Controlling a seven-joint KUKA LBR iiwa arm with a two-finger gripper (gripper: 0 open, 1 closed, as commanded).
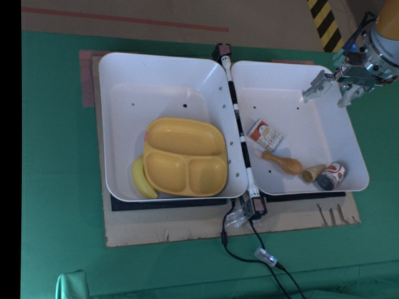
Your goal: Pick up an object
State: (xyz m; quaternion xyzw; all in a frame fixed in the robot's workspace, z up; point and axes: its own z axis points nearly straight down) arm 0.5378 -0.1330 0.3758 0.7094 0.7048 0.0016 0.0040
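My gripper (330,93) hangs over the far right corner of the right bin (293,80), its two fingers spread apart with nothing between them. Below it in that bin lie a small red and white carton (264,134), a brown wooden pin-shaped piece (282,162), a tan cone-shaped piece (313,172) and a small can on its side (331,175). The left bin (124,80) holds a yellow divided tray (185,157) with a banana (143,179) tucked against its left edge.
A black and white strip (239,129) runs along the seam between the bins. Cables (255,242) trail off the front of the cardboard base onto the green bench. Yellow and black hazard tape (323,8) marks the floor at top right.
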